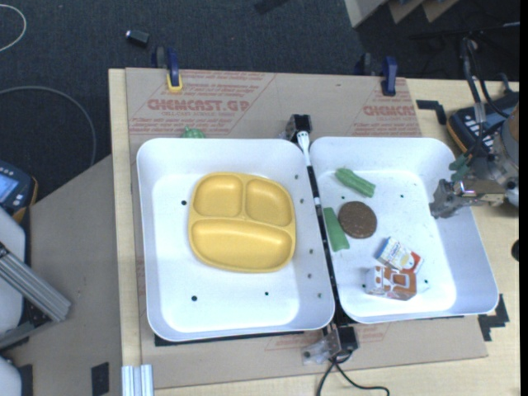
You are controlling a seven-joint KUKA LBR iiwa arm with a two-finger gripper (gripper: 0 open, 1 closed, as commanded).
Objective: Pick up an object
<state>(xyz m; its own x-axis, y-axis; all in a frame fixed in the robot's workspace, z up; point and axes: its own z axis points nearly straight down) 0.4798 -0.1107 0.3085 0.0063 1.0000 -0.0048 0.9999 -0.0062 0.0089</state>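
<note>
The right bin point(462, 262) holds a brown round disc point(358, 219) near its left middle. A green piece point(355, 182) lies just above the disc, and a second green piece point(335, 228) lies against the bin's left wall. White and orange packets point(396, 269) sit crumpled toward the front. My gripper point(443, 199) hangs at the right bin's right side, well to the right of the disc and apart from every object. Nothing shows in its grasp.
A yellow divided plate point(242, 222) fills the middle of the left bin point(165, 262). A small green item point(193, 134) lies on the board just behind that bin. Blue clamps point(172, 63) point(388, 74) hold the board's back edge.
</note>
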